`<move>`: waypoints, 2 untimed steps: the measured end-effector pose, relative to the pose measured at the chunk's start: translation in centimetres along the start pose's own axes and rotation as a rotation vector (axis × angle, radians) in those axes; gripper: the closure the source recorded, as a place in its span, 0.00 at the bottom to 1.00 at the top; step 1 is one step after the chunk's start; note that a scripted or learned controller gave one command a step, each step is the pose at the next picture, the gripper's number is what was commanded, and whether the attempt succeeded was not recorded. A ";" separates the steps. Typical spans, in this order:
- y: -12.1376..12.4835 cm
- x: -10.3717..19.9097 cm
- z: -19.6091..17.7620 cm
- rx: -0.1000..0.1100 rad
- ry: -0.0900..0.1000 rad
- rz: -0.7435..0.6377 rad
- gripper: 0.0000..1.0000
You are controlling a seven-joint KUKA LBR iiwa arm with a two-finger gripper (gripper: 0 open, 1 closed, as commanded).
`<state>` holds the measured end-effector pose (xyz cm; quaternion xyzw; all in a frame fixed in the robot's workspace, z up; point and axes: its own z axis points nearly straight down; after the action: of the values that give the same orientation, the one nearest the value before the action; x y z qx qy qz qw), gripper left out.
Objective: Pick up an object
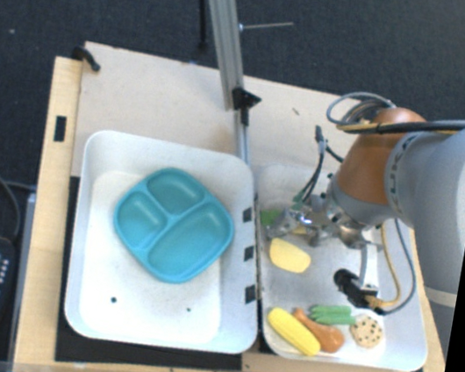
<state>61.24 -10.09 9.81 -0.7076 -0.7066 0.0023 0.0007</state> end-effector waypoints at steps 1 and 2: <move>0.2 0.0 -1.4 -0.008 0.002 0.004 1.00; -0.4 -0.2 -6.0 -0.010 0.002 0.001 1.00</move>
<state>60.91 -10.28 15.81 -0.7081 -0.7061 -0.0018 -0.0020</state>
